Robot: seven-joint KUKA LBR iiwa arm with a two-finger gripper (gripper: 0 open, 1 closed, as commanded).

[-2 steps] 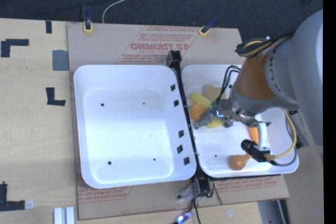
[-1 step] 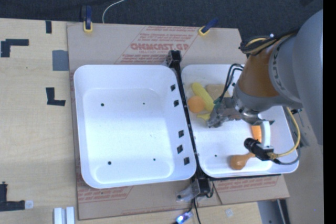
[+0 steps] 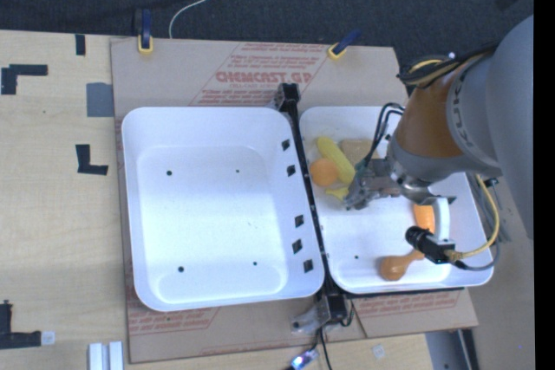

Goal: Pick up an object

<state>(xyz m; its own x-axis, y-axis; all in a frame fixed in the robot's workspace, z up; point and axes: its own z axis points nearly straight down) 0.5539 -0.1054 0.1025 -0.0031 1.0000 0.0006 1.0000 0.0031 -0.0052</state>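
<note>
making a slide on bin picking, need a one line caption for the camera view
KUKA arm's gripper low in the right bin beside a yellow piece and an orange ball, next to the left bin.

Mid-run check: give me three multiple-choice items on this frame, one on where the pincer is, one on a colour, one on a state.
1. Over which bin is the pincer?
A. the left bin
B. the right bin
C. neither, it is over the cardboard

2. What colour is the ball beside the divider?
A. blue
B. green
C. orange

3. How does the wooden spoon-like piece lie?
A. on the right bin's floor, apart from the pincer
B. lifted between the fingers
C. in the left bin

Key: B, the arm's tip sits low over the right bin; C, the ball is orange, next to a yellow piece; A, it rests near the bin's front rim, below the arm.
</note>
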